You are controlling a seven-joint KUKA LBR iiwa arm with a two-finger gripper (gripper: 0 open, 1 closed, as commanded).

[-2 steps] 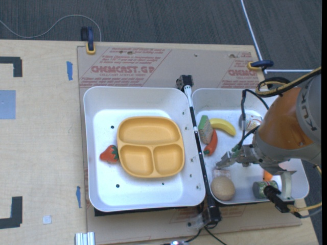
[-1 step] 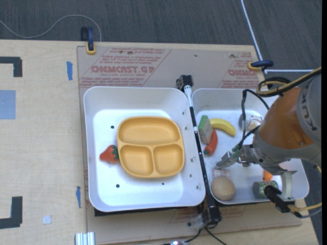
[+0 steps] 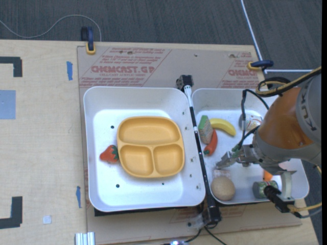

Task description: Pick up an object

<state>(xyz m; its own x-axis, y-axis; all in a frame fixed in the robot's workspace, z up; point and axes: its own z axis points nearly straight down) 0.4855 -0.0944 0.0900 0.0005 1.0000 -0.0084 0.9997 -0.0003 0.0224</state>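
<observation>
Plate (image 3: 150, 146) in left bin (image 3: 97, 152)

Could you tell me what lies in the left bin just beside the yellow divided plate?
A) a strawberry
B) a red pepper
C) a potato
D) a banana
A: the strawberry rests against the left edge of the plate in the left bin, while the banana, potato and red pepper all lie in the right bin.
</observation>
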